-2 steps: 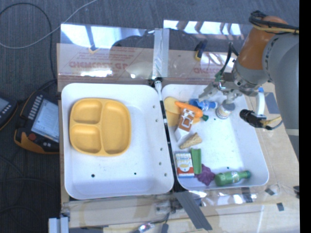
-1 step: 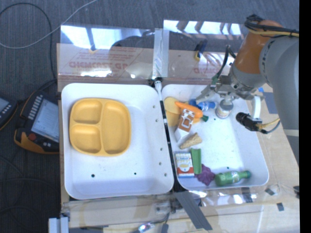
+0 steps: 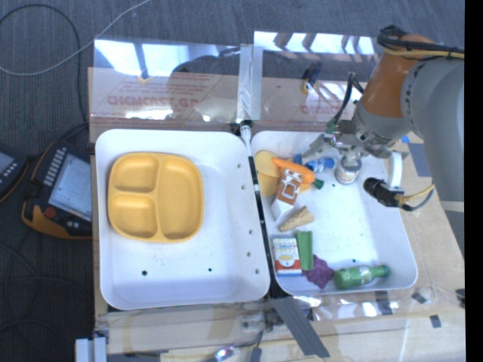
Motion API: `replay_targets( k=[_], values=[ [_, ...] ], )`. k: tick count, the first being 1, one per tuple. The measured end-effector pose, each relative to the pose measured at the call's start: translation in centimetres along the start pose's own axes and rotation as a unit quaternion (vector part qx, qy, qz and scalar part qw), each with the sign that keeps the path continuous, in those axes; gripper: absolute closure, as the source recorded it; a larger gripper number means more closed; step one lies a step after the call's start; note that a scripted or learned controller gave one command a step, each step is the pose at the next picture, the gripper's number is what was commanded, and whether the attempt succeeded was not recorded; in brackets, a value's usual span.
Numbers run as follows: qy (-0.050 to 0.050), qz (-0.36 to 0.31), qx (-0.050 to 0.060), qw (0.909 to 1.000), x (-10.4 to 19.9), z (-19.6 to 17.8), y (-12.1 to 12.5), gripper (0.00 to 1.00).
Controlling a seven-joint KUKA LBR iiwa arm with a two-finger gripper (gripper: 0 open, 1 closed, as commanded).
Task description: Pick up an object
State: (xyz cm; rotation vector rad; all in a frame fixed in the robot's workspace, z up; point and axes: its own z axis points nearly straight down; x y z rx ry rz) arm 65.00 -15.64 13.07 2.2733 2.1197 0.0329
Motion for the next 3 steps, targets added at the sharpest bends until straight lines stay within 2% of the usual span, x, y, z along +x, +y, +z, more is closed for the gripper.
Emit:
replay_targets(
  k=[1,2,3],
  values=[
    [-0.002,0.031,-0.007,0.9995,0.5,0.1,-0.5,0.0],
    [0.002,0.051,0.021,0.9985,2.0,3.4,-3.2,0.0],
    [0.003,0.05,0.025,0.9984,2.0,2.9,-3.3,1.0]
  ],
)
